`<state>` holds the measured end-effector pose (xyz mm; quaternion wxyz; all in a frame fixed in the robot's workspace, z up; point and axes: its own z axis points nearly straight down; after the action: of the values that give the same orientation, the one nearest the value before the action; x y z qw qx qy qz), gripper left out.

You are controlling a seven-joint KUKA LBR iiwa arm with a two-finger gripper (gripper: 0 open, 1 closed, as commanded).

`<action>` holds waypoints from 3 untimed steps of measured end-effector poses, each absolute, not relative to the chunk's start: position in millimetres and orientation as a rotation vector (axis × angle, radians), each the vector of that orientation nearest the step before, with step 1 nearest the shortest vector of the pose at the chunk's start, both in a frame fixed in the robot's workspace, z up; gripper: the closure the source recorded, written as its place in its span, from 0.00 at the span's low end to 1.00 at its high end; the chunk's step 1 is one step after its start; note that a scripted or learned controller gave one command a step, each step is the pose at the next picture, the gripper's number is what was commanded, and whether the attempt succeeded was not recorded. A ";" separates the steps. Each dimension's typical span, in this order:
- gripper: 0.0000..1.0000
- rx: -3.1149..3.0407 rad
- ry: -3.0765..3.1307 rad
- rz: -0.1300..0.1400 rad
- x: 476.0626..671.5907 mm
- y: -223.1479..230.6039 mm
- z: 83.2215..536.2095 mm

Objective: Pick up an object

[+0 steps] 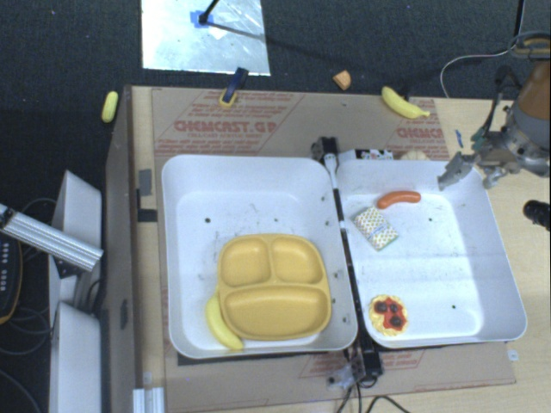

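White plastic for both bins, side by side on the bench [258, 119]. Up at the far right edge of the right bin [448, 256]: the pincer [473, 172], spread wide, with nothing between its tips. Closest to it, the orange sausage [399, 199], lying flat near the back of that bin, well apart from the pincer for now.

Could go wrong in a few ways. Might close on air if dropped straight down, with bare bin floor below. Might bump the bin wall, so near that edge. Might push the sausage and send it rolling, round and smooth by the look of it. Might slide over the little spotted packet [376, 228], flat and thin, just below the sausage. Same trouble with the small pizza [388, 313], flat on the floor at the front of the bin.

In the left bin [250, 188]: a yellow tray [274, 286] with three parts, nothing in them, and a banana [219, 323] tucked against its front left corner, touching it. Hard to grab there, squeezed between tray and bin wall. Out on the bench behind the bins, another banana [403, 102].
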<state>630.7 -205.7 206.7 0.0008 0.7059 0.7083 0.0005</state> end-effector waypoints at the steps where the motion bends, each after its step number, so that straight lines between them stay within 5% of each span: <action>1: 0.00 2.215 2.226 0.003 634.4 -133.7 183.9; 2: 0.00 2.211 2.221 0.009 621.6 -110.0 92.6; 3: 0.00 2.215 2.211 0.008 527.3 -175.3 90.3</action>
<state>527.3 -175.3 90.3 0.0060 0.7078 0.7064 0.0024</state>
